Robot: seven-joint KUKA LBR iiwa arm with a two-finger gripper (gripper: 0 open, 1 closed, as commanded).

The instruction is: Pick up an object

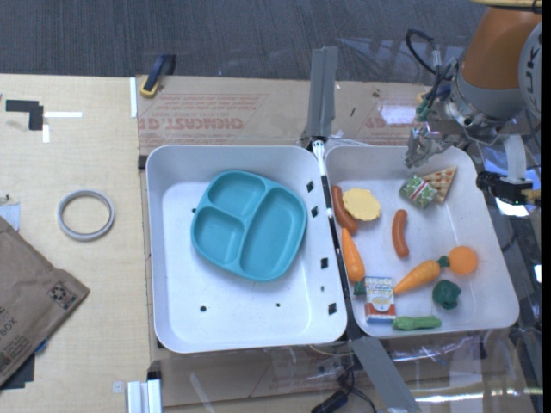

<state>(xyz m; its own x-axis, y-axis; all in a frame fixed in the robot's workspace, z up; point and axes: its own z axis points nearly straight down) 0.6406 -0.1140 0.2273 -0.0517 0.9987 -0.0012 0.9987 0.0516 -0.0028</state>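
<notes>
Hand (419, 151) hung over right bin's (498, 256) far edge, just beside waffle slice (442, 181); whether it was open or closed, cannot tell. Sausage (399, 232), carrot (417, 275) and orange (463, 260) lay nearby. Blue plate (249, 224) sat in left bin (172, 256).

Pale wooden tabletop under even light, dark floor behind it.

The tabletop (77, 157) is light wood, with a dark grey carpet-like floor (215, 20) along the top of the view. A flat brown cardboard sheet (224, 110) with red printing lies at the back. On the left are a ring of tape (85, 214), a black L-shaped mark (26, 110) and the corner of a brown cardboard box (30, 304). A blue and yellow tool (157, 71) rests at the cardboard's edge.
</notes>
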